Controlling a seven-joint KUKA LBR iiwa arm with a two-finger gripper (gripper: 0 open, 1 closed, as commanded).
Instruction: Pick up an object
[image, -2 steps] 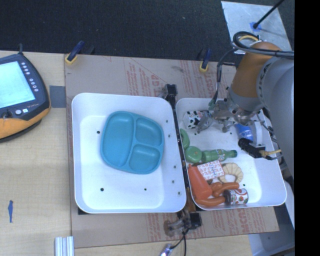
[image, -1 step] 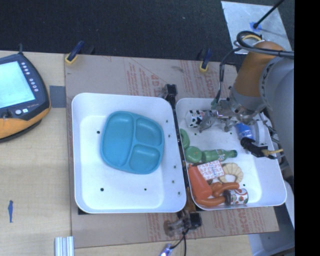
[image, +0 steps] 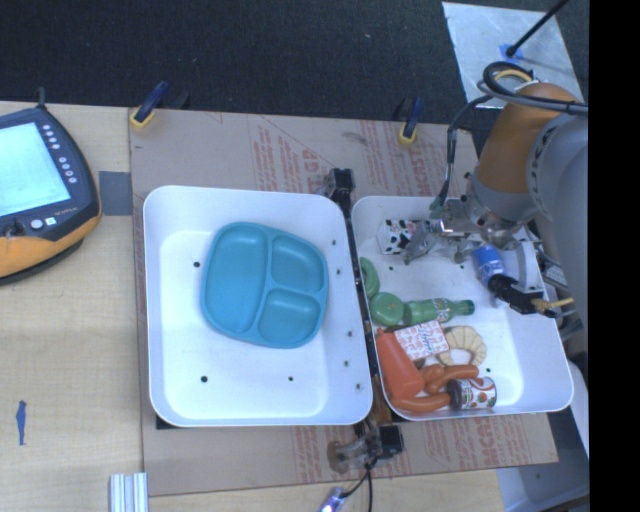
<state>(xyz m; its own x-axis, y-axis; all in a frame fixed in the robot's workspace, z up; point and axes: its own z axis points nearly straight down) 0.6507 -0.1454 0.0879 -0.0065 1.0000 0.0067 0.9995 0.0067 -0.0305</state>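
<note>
two shallow white bins are seen side by side on the counter (image: 70, 380). in the left bin (image: 170, 390) a blue divided plate (image: 265, 285) lies flat, a little above the middle. the right bin (image: 535, 375) is crowded: a black-and-white spotted toy (image: 393, 238) is found near its upper left corner, a green bottle (image: 435, 310) lies on its side near the middle, and an orange piece (image: 410, 385), a pretzel-like item (image: 465, 345) and a small can (image: 475, 393) are gathered along the lower edge. the end effector (image: 432, 243) is lowered into the upper part of the right bin, just beside the spotted toy; whether it is released or clenched cannot be told, and nothing is seen grasped.
</note>
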